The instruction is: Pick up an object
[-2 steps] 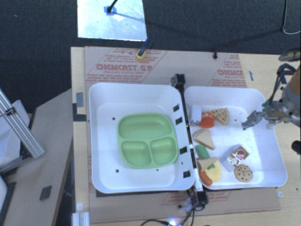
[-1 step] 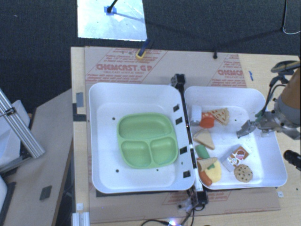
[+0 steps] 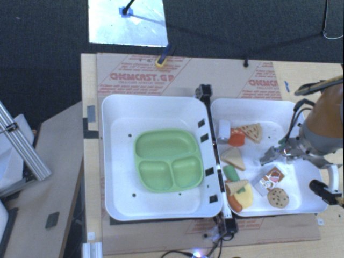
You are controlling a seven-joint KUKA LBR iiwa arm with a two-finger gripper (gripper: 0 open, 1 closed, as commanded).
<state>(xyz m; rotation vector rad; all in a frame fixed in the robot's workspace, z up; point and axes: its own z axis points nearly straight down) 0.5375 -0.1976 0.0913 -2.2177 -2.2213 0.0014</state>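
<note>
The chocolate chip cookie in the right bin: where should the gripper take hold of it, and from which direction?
Probably across its round rim, coming straight down. The cookie lies flat on the right bin floor, with the small packet close above it, so close across the left-right sides.

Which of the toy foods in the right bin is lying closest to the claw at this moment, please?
The small square packet with red print, just below and left of the claw. The round cookie lies further toward the bin's front edge, and the pizza slice further back.

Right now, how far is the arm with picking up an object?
Done: nothing looks lifted; the cookie, pizza slice and other toy foods lie in the right bin. In hand: the gripper hangs over that bin. Left: grasping and raising one item.
</note>
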